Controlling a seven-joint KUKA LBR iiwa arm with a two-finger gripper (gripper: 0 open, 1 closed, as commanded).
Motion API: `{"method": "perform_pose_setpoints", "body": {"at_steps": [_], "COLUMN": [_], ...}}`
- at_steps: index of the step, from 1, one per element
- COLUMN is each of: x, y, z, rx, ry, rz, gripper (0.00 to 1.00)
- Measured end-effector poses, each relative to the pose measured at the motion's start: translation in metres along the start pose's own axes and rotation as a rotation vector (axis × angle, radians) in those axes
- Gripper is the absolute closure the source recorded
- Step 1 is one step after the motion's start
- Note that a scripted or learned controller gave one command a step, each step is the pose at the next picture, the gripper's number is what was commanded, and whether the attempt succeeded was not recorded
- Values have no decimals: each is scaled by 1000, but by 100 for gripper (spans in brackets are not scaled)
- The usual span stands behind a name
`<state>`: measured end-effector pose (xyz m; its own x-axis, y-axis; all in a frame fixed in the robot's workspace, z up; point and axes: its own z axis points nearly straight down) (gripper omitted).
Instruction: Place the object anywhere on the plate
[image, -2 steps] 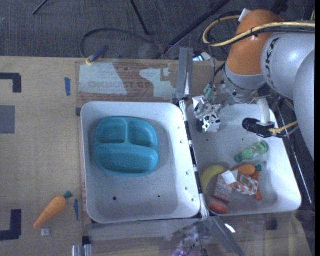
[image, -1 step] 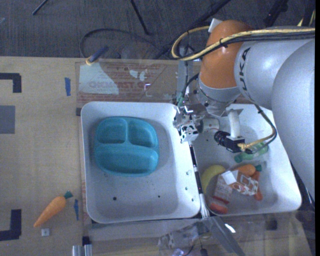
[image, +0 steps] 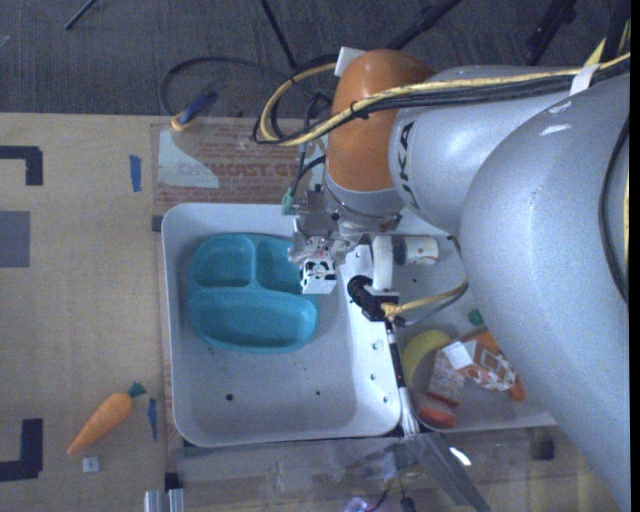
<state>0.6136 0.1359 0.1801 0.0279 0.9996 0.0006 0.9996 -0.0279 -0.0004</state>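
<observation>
A blue divided plate (image: 245, 290) lies in the left white bin (image: 260, 410), toward its upper half. My gripper (image: 317, 268) hangs over the plate's right rim, below the arm's orange band. Whether anything is held there is hidden by the wrist. In the right bin (image: 480, 415), partly under the arm, lie a yellow rounded object (image: 425, 348), a white and orange packet (image: 470, 365) and a red item (image: 435, 412).
A toy carrot (image: 100, 420) lies on the wooden bench outside the bins, at the lower left. The big grey arm covers most of the right bin. Cables loop behind the bins at the top. The lower half of the left bin is bare floor.
</observation>
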Motion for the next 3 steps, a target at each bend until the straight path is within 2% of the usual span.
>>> {"method": "perform_pose_setpoints", "body": {"at_steps": [1,2,3], "x": [0,1,20], "y": [0,1,48], "z": [0,-11,-34], "rx": [-1,-3,-5], "ry": [0,1,0], "rz": [0,-2,-395], "gripper": [0,100,100]}}
